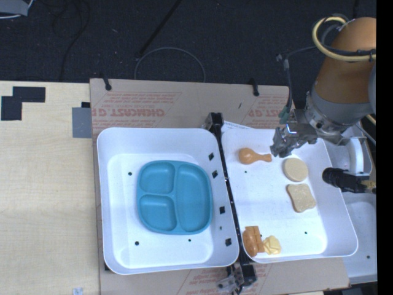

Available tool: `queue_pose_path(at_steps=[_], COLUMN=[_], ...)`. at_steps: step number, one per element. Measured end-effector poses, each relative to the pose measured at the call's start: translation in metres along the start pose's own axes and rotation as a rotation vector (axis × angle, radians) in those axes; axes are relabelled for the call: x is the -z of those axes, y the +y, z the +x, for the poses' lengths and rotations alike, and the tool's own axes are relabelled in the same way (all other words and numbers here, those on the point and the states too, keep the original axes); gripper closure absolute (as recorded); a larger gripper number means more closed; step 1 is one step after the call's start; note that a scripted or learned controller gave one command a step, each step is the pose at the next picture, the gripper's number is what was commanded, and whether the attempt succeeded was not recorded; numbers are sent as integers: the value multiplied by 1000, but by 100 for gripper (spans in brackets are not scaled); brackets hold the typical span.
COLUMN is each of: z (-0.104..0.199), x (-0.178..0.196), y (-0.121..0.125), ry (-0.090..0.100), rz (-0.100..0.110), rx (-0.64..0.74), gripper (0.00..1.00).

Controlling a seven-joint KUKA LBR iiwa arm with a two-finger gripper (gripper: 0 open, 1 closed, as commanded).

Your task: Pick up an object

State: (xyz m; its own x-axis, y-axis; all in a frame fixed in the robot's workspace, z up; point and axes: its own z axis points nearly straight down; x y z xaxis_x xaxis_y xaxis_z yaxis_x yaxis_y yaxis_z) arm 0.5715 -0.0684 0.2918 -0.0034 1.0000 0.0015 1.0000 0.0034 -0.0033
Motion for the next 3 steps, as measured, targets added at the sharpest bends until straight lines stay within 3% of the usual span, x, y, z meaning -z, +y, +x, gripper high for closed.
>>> queue_pose_path(at_steps=[3], z=[150], x=[-45], y=[7], ry=[-1], rz=[1], rx=[0], gripper=[100])
